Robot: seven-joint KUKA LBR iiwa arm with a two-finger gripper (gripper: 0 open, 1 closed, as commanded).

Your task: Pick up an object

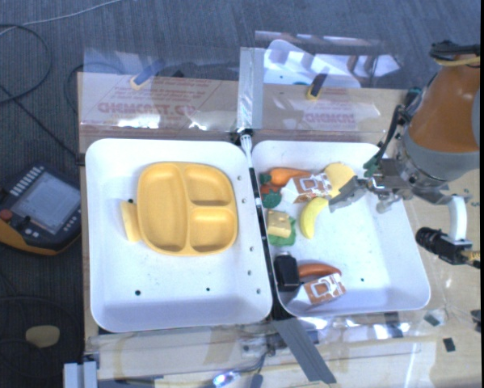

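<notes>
The right bin (387, 257) holds several small items. A carrot (286, 175), a green piece (268, 191), a small printed packet (313, 187) and a round yellow fruit (339, 172) lie along its far side. A banana (310, 217) and a yellow-green block (279, 227) sit just below them. Near the front lie a black object (286, 272), an orange-red item (316, 270) and another packet (327, 288). My gripper (363, 200) hovers right of the banana and yellow fruit. It is open, one finger close to the fruit, with bare bin floor between the fingers.
The left bin (112, 281) carries a yellow divided plate (185, 207) with a small yellow piece (129, 221) at its left edge. Cardboard and plastic sheeting lie behind both bins. A handheld pendant (31, 208) rests on the floor at far left.
</notes>
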